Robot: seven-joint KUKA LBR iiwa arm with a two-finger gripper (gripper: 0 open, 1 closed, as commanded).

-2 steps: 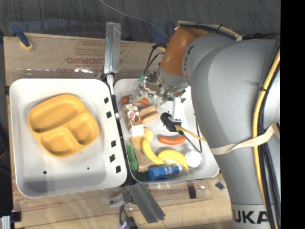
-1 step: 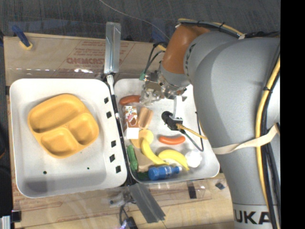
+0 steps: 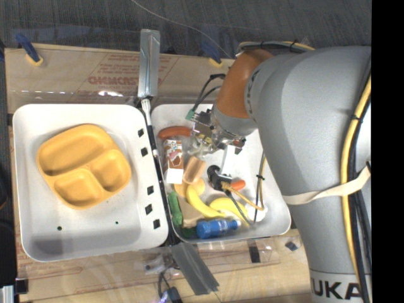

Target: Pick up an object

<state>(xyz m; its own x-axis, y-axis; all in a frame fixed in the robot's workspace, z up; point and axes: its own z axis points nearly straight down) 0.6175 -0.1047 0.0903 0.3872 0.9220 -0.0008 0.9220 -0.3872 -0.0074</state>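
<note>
Yellow banana (image 3: pixel 197 197) in right bin (image 3: pixel 273 223), gripper (image 3: pixel 203 145) above clutter, grip state unclear

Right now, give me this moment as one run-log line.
arm: over right bin | pincer: low among clutter, grasp unconfirmed | nearby: banana, blue bottle | left bin: yellow divided tray
</note>
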